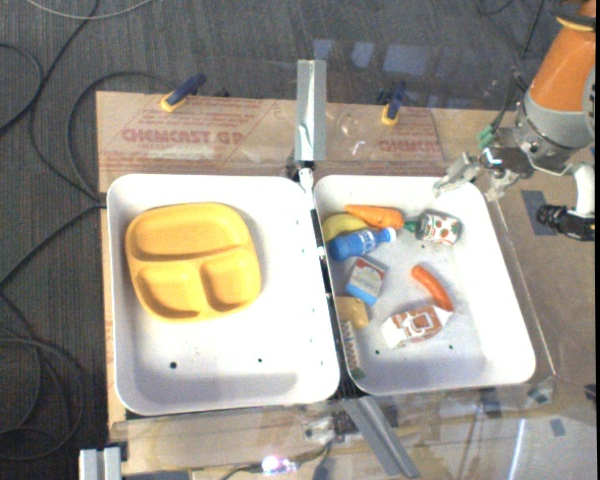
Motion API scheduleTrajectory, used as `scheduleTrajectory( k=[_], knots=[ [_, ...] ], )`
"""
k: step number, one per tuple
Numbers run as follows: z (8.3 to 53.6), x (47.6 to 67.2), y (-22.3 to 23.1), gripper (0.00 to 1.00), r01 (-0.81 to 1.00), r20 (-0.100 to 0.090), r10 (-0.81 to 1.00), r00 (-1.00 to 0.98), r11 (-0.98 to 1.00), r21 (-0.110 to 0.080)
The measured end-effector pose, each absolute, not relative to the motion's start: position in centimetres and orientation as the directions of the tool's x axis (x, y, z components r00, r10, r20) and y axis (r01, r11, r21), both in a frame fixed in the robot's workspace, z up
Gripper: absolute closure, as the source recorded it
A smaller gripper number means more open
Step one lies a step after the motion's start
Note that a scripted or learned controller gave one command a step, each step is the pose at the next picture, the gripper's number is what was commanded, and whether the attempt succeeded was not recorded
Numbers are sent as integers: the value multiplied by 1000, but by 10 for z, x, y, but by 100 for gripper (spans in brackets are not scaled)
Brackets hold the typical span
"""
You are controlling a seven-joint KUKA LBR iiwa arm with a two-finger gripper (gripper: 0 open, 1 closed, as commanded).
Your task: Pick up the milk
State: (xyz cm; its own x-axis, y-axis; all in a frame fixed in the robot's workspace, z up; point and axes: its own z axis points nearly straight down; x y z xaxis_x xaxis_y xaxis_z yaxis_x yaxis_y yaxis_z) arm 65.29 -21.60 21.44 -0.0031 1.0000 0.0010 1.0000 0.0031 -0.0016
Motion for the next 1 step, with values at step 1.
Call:
scheduleTrajectory(
  k=[1],
  knots=[
    [103,586,-215,0,979,9,979,202,-202,-11]
  ],
)
